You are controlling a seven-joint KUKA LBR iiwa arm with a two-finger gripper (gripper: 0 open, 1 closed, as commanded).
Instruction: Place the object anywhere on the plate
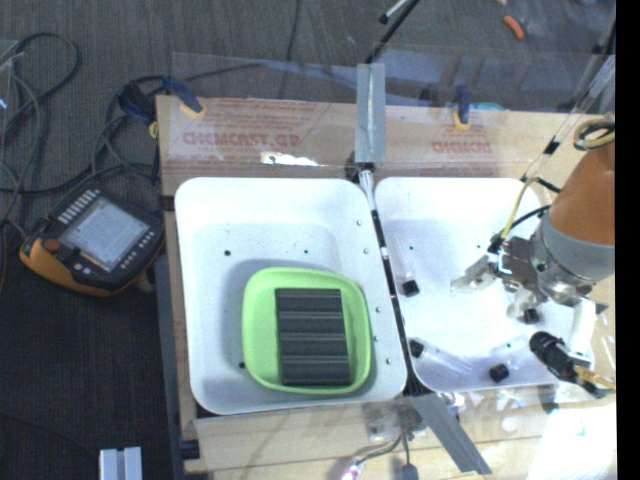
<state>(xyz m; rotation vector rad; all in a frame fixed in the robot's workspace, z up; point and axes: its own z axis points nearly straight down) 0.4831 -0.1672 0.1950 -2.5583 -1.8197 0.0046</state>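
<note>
A green plate (257, 313) lies in the left bin (212, 253), toward its front. A dark grey ridged block (315, 336) rests flat on the plate, covering most of its middle. My gripper (492, 273) hangs over the right bin (440, 218) near its right side, well apart from the plate and the block. Nothing shows in it. The orange-banded wrist (590, 203) rises above it at the right edge.
Small black bits (409, 287) lie on the right bin's floor, more of them near its front edge (497, 372). A divider wall (372, 198) runs between the bins. A cardboard panel (270, 133) backs the bench. A teach pendant (95, 238) lies on the floor at left.
</note>
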